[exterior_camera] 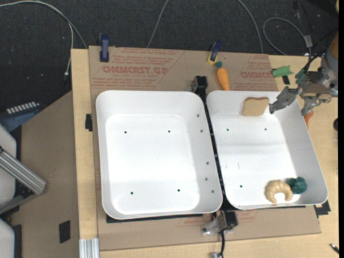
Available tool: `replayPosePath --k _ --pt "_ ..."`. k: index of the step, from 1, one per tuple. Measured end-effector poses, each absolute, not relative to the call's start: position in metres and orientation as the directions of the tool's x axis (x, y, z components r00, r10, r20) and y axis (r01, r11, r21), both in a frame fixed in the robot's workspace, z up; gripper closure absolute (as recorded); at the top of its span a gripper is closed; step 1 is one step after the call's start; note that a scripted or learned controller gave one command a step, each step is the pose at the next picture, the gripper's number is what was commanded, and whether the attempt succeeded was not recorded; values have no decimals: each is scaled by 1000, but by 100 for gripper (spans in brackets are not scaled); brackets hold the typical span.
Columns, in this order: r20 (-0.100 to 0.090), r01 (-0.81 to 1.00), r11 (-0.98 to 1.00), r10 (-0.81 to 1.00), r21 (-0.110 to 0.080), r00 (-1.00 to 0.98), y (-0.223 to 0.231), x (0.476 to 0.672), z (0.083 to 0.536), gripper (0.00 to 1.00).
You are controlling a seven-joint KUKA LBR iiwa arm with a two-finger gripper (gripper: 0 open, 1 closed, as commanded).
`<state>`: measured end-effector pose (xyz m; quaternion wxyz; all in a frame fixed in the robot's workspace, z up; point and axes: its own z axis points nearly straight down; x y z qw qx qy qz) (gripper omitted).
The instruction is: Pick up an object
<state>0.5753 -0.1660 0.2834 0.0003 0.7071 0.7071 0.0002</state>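
Claw [293, 98] first: mine hangs at the far right corner of the right bin [301, 144], fingers spread wide, one dark fingertip [274, 107] just beside the toast [254, 107] and the other off past the bin's right rim. Nothing sits between them, so I hold nothing.

Taking the right bin as my landmark, the toast lies at its far wall, a little right of middle, and I judge it the likeliest thing to lift since my claw is next to it. It is a tan slab, squarish with rounded corners, lying flat or leaning slightly on the sloped wall; which, I cannot tell. It looks like a toy, probably light foam or plastic, stiff enough to pinch but perhaps slick. Being flat, it offers little height, so I would close across its two narrower edges, low against the bin floor, and expect it to skid on the smooth white plastic if one finger lands first.

At the bin's near right corner lies a croissant [279, 191], pale tan, curved and ridged, touching a dark green knobbly lump [297, 185] that I cannot identify. The croissant's plump middle would give an easier pinch than the toast's thin edge.

Outside the bin, beyond its far wall on the cardboard-covered desk [140, 69], lies a carrot [222, 77], orange, tapered, green-topped. To the bin's left stands the left bin [105, 144], glossy white, shallow, round-cornered, with small dark dots on its floor.
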Motion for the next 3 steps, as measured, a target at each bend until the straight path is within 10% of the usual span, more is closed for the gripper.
replayPosePath --k 2,3 --pt "0 997 -77 997 1 77 -156 589 284 0" --pt "0 1000 -2 1000 -5 2 -204 625 149 0"
